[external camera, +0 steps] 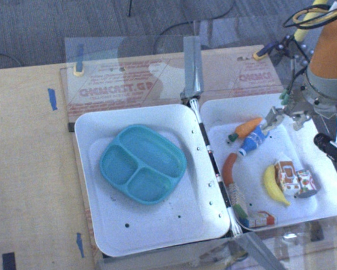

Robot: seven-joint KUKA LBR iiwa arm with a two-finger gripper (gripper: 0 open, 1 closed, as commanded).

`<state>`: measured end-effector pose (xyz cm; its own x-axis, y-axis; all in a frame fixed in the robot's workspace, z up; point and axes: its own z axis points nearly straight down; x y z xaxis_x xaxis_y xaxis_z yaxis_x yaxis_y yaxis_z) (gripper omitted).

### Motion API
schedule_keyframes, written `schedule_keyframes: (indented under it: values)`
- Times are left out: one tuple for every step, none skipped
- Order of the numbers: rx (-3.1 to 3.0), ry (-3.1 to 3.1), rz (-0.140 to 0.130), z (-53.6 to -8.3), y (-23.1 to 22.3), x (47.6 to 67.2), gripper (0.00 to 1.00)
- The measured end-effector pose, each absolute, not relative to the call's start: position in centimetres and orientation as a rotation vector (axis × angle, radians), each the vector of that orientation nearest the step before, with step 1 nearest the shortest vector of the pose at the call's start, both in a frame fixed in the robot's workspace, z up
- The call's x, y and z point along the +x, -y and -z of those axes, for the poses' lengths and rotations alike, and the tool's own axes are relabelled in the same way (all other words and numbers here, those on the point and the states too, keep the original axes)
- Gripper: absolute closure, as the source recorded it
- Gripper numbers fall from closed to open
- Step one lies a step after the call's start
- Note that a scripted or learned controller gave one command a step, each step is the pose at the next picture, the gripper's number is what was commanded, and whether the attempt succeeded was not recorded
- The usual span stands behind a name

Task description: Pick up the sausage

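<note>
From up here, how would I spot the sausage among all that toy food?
Look in the right-hand white bin, along its left wall beside the divider. There lies the reddish-orange curved sausage, a plain smooth tube. The orange carrot above it has a green tip, and the yellow banana to its right is paler and thicker.

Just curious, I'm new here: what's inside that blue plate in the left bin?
Nothing visible lies in the blue plate; its three compartments show bare. The bin floor beneath it is covered.

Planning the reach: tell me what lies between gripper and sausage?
In the camera view, the blue bottle lies between the gripper and the sausage; the carrot sits beside it.
</note>
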<state>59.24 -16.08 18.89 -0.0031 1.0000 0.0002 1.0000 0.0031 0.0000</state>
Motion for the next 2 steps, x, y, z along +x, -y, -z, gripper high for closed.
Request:
schedule_keyframes:
  values:
    - [-2.251, 2.195, 0.001, -24.4, 18.2, 61.0, 0.00]
    - [-2.217, 2.227, 0.000, -14.2, 10.1, 58.8, 0.00]
